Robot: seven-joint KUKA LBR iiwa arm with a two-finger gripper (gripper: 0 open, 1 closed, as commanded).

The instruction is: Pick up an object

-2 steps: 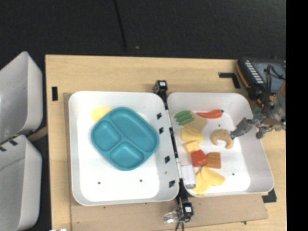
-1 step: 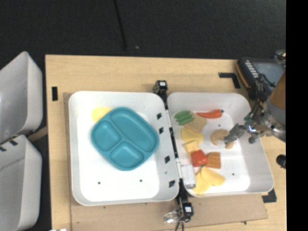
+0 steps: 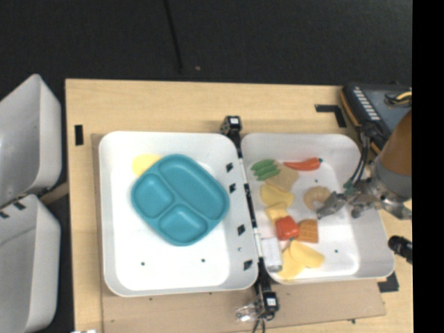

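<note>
The right bin [image 3: 347,148] holds several toy foods: a green piece [image 3: 263,167], a red chili pepper [image 3: 303,164], pale yellow pieces [image 3: 276,195], a tan round item [image 3: 316,197], a red block [image 3: 286,227], an orange cracker [image 3: 309,231] and yellow pieces [image 3: 302,257] at the front. My gripper [image 3: 342,205] hangs low over the right side of this bin, just right of the tan round item. I see nothing held in it. The orange-banded wrist [image 3: 397,155] rises behind it at the view's right.
The left bin [image 3: 114,255] carries a blue divided plate [image 3: 180,198] with a yellow object [image 3: 143,162] peeking out behind it. A white cylinder [image 3: 272,254] lies along the right bin's left wall. A dark device [image 3: 371,105] sits at the bench's far right corner.
</note>
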